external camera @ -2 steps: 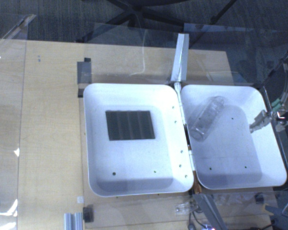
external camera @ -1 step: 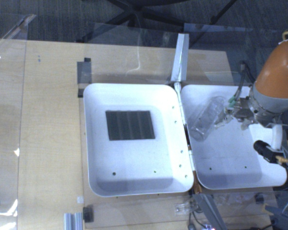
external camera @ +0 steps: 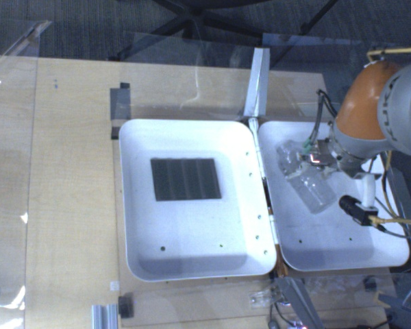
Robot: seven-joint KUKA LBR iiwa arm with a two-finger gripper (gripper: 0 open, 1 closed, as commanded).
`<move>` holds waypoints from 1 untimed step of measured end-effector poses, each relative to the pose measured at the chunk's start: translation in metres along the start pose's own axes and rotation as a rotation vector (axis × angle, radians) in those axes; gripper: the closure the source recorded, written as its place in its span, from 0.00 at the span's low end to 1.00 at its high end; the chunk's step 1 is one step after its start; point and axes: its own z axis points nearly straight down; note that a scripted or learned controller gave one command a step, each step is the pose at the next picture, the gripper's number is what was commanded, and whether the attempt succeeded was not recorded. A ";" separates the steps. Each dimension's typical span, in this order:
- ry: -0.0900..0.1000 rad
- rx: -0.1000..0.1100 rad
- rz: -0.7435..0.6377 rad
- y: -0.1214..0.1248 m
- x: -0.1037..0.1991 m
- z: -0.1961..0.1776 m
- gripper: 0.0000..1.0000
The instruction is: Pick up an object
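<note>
**One pad in the left bin, my pincer above the right bin**

One thing only I can see for picking: a dark grey pad [external camera: 186, 179], rectangular, with ribs that run along its short side. It lies flat on the floor of the left bin [external camera: 133, 204], in the upper half, a little nearer to the left wall than to the right wall. It touches no wall.

My pincer [external camera: 303, 178] is in the right bin [external camera: 390, 252], at its upper left part, near the wall that the two bins share. My two pale, half-transparent fingers [external camera: 318, 192] are spread apart, so the pincer is released. Between them I see only the white floor of the bin, and I grasp nothing. If the fingertips touch the floor or hang above it, I cannot tell.

The pad and my pincer are well apart, with the shared wall between them.

Both bins stand side by side on a light wooden bench [external camera: 61, 184]. A metal bar [external camera: 258, 81] comes down from the far side and meets the bins at the place where they join. Behind the bench, on the dark carpet, stands the black foot of a chair [external camera: 192, 9]
</note>
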 end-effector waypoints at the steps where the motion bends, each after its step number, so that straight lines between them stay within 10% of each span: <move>1: -0.001 -0.013 -0.124 -0.019 -0.017 0.030 0.00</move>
